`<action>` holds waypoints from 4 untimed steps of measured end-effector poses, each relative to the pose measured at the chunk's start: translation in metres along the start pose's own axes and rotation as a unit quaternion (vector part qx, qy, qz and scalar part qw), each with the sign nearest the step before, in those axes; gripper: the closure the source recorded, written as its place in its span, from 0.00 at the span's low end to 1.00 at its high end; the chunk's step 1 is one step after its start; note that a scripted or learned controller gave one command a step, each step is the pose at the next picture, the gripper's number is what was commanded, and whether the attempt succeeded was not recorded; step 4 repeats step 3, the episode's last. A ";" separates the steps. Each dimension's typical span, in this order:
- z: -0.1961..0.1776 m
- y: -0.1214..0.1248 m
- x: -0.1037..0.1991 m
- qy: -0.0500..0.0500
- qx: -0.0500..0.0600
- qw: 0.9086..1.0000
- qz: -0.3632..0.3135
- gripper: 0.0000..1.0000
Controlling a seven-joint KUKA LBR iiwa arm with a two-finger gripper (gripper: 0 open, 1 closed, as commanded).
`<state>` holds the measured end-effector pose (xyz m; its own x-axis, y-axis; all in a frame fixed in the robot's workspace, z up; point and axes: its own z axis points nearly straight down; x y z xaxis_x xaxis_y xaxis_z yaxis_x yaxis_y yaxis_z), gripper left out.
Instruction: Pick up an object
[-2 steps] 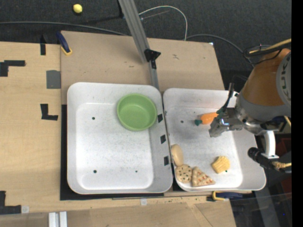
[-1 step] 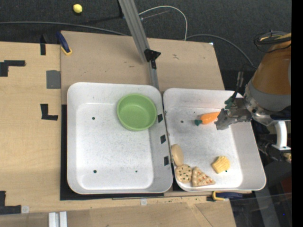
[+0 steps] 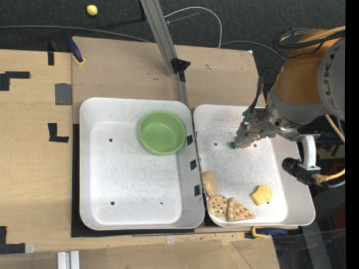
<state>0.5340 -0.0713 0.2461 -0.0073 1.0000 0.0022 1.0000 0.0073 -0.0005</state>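
Note:
The right bin (image 3: 247, 161) holds small food-like pieces along its near side: a tan oval piece (image 3: 210, 182), a round cookie-like piece (image 3: 217, 205), a pizza-slice piece (image 3: 238, 211) and a yellow chunk (image 3: 261, 195). My gripper (image 3: 242, 140) hangs low over the far middle of this bin, well away from those pieces, with nothing visible between its fingers. A green bowl (image 3: 162, 132) sits in the far right part of the left bin (image 3: 112, 167).
A grey pole (image 3: 162, 32) slants down from the top to the bins' shared far edge. The arm's orange and grey body (image 3: 305, 88) overhangs the right bin's far right corner. Cables lie behind the bench. A yellow ball (image 3: 92, 9) rests on the dark floor.

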 end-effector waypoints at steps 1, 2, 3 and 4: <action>0.012 0.019 0.058 -0.001 0.001 1.000 0.000 1.00; 0.010 0.024 0.112 0.000 0.001 1.000 0.000 1.00; 0.003 0.041 0.162 0.000 0.000 1.000 0.000 1.00; 0.003 0.041 0.162 0.000 0.000 1.000 0.000 1.00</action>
